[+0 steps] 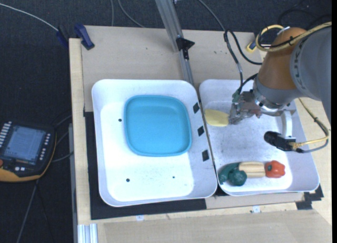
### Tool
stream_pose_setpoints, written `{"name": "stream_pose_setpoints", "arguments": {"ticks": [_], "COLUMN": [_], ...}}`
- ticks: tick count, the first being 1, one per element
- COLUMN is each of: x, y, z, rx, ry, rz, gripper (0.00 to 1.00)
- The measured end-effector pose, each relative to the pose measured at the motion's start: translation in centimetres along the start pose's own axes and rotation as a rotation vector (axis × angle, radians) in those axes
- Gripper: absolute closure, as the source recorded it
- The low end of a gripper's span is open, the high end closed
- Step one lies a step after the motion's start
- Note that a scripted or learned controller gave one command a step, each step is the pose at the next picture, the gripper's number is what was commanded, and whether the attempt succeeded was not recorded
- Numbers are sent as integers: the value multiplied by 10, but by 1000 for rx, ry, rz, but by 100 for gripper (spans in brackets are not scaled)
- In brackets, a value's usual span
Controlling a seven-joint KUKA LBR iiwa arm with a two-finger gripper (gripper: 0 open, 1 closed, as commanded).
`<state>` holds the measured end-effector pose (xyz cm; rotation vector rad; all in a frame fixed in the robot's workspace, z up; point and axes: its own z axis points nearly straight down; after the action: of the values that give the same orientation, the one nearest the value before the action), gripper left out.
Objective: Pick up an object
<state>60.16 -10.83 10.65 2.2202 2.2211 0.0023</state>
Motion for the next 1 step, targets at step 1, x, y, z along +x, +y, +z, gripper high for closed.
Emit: {"name": "stream_pose_setpoints", "arguments": {"ticks": [1], "x": [1], "y": [-1], "z": [-43], "rx": [-2], "ry": [-1], "rz": [0], "gripper": [100]}}
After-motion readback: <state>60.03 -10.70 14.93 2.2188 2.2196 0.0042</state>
